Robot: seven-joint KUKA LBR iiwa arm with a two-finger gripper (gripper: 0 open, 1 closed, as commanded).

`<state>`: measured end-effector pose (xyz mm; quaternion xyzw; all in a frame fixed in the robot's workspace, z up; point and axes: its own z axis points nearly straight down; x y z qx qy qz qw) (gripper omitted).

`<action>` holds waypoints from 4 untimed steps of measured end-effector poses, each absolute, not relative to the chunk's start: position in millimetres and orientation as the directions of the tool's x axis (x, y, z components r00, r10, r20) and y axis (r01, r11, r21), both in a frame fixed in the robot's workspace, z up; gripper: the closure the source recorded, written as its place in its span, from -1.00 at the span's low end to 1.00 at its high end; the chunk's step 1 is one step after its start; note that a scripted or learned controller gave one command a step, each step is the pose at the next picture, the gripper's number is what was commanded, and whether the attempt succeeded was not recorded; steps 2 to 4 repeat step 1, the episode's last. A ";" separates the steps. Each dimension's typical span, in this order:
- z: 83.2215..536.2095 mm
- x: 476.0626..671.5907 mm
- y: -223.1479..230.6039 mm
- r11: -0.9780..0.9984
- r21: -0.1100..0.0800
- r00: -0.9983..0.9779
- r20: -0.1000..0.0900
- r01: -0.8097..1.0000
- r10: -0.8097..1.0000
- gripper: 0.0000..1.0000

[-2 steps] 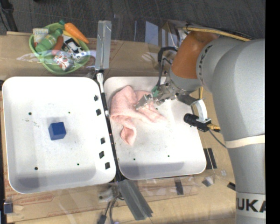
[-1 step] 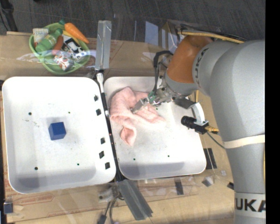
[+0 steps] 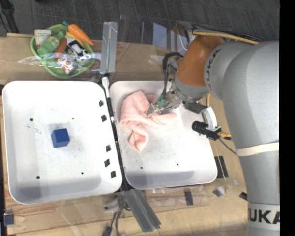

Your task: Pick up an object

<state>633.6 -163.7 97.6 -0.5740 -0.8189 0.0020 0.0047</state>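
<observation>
Cloth: we see the pink cloth (image 3: pixel 137 118) crumpled at 11 o'clock in the right bin (image 3: pixel 196 173); we judge it soft, light.
Hold: a raised fold.
Gripper (image 3: pixel 156 109): at cloth's 2 o'clock edge; jaw state undeterminable.
Cube: blue cube (image 3: pixel 60 137), left bin (image 3: pixel 19 181).

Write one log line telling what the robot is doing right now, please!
end effector: down on pink cloth, grip unclear | pink cloth: crumpled in right bin | blue cube: alone in left bin | lift: not yet

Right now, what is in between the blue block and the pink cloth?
In the camera view, between the blue block and the pink cloth lie bare white bin floor and the bins' meeting walls with black clips.
</observation>
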 end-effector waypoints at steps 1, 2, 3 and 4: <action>189.4 657.1 -84.5 0.284 -0.006 -0.284 0.002 0.959 0.959 1.00; 189.4 657.1 -84.5 0.284 -0.006 -0.284 0.002 0.959 0.959 1.00; 189.4 657.1 -84.5 0.284 -0.006 -0.284 0.002 0.959 0.959 1.00; 189.4 657.1 -84.5 0.284 -0.006 -0.284 0.002 0.959 0.959 1.00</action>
